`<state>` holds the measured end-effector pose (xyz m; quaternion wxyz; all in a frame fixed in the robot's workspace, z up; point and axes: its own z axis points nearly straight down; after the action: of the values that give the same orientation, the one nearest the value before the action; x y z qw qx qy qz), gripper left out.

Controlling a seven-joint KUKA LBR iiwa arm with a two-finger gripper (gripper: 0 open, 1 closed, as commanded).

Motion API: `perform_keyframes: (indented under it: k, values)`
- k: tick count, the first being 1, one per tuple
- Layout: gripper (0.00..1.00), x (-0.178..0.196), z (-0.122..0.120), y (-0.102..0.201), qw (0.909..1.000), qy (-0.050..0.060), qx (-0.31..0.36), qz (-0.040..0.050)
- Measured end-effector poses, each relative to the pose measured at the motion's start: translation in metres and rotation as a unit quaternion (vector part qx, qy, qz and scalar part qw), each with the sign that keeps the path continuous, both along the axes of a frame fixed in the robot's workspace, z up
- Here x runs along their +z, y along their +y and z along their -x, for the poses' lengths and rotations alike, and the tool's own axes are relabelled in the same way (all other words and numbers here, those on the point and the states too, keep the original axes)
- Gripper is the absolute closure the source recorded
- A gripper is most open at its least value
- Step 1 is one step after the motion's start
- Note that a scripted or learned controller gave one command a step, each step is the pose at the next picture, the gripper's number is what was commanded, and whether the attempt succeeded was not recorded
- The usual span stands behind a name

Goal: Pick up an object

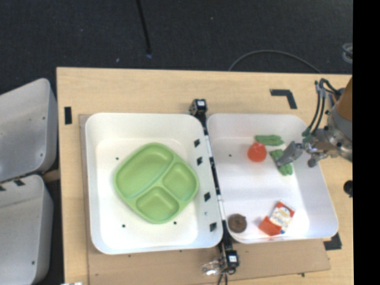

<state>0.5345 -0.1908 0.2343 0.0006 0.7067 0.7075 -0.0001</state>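
Beneath the tool (292, 154), green bean (283, 162) lies diagonally.

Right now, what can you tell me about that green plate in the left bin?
The green plate is a pale lime tray with rounded corners, plastic by its look, split into three hollows: one long and two smaller. It lies flat and face up, turned at an angle, near the middle of the left bin. It rests on the bin's floor, with nothing on it.
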Motion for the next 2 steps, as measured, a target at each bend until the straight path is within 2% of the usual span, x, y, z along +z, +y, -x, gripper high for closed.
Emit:
perform_keyframes:
  k: [1,2]
  values:
    - [0.00,-0.062,0.006,0.002,1.0000,0.002,-0.001,-0.0003]
    - [0.00,-0.109,0.001,-0.007,1.0000,0.001,-0.001,0.0003]
